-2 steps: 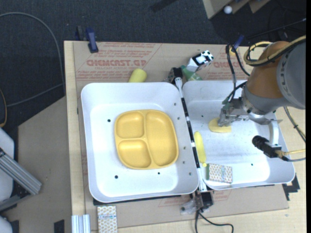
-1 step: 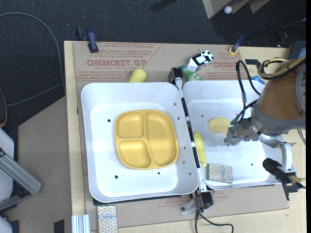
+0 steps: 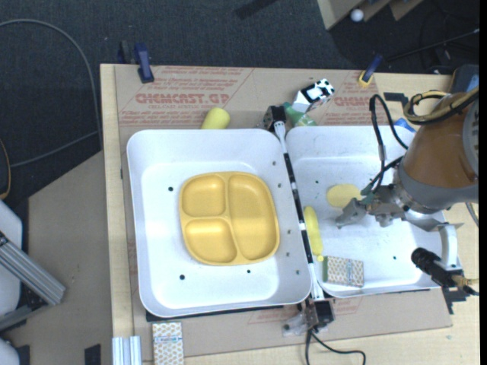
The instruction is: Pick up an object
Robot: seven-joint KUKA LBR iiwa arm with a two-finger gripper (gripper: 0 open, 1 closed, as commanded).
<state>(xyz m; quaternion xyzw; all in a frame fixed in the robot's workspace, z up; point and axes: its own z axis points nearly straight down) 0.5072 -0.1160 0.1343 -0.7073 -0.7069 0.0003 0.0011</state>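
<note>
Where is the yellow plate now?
The yellow plate lies in the middle of the left bin, across the divider from the gripper in the right bin.

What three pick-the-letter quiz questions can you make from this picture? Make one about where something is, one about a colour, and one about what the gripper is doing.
1. Where is the plate?
A. left bin
B. right bin
C. floor

2. What colour is the plate?
A. blue
B. yellow
C. red

3. Where is the gripper?
A. over the left bin
B. over the right bin
C. off the bench

Answers: 1 A, it lies in the left bin. 2 B, it is all yellow. 3 B, it is low in the right bin, beside a yellow disc.
</note>
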